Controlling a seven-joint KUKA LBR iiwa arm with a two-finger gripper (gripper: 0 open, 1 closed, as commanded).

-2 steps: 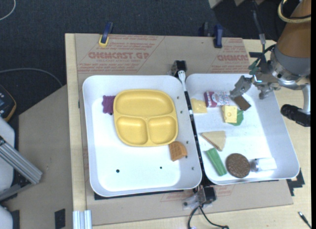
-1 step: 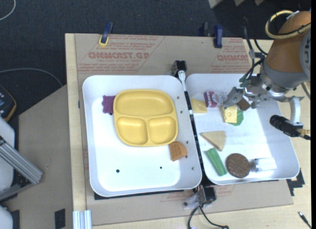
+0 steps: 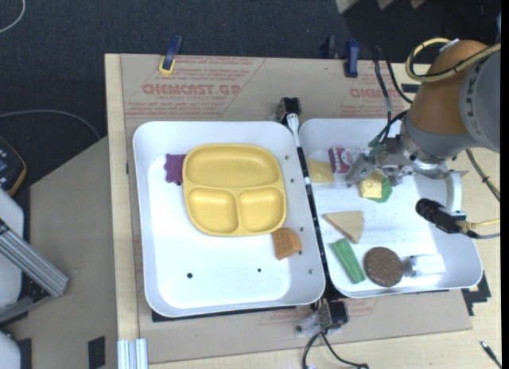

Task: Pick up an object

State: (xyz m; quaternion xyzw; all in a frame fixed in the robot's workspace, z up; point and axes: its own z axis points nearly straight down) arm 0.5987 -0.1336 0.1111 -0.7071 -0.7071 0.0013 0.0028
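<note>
Hand (image 3: 374,170) sits low in the upper middle of the right bin (image 3: 469,268), over a small yellow piece with a green edge (image 3: 375,190). Cannot tell how the hand is set, nor if it touches that piece: the wrist blocks the view. Arm (image 3: 445,105) comes in from the right of the frame, orange band above the wrist.

Right bin, 7 loose things counted:
- 1 yellow-and-green piece, just under the hand
- 1 pale yellow wedge (image 3: 320,171), left of the hand, near the bin's left wall
- 1 dark red and white packet (image 3: 339,159), between that wedge and the hand
- 1 tan triangular slice (image 3: 345,223), lower centre
- 1 green stick (image 3: 347,260), below the slice, lying at a slant
- 1 brown round disc (image 3: 383,266), just right of the stick
- 1 white block (image 3: 428,264), just right of the disc

Left bin (image 3: 151,224), 3 things:
- 1 yellow divided tray (image 3: 235,188), three compartments, upper centre
- 1 purple item (image 3: 173,168), touching the tray's left edge, partly hidden
- 1 orange-brown chunk (image 3: 286,242), at the tray's lower right corner

2 bins side by side on the tan surface (image 3: 238,85). 2 blue clamps on its top edge: one with a yellow tip upper left (image 3: 169,57), one upper right (image 3: 350,56).
</note>
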